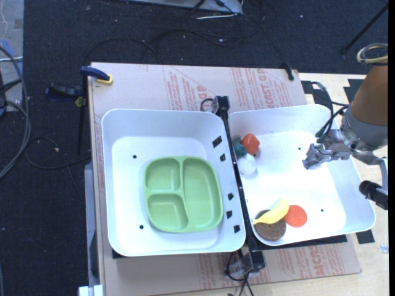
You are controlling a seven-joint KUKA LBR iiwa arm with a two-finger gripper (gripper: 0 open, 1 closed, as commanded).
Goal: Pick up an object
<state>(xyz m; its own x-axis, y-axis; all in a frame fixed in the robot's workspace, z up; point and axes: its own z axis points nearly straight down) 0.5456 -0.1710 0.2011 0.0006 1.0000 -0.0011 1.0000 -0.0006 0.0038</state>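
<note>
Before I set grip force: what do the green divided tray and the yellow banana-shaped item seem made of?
The green divided tray looks like moulded plastic: uniform pale colour, rounded compartment walls, soft matte sheen. The yellow banana-shaped item is probably a plastic or rubber toy, evenly coloured and smooth, though it is too small to be sure.

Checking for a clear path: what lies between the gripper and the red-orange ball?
Bare white floor of the right bin; nothing lies between gripper and red-orange ball in the camera view.
</note>
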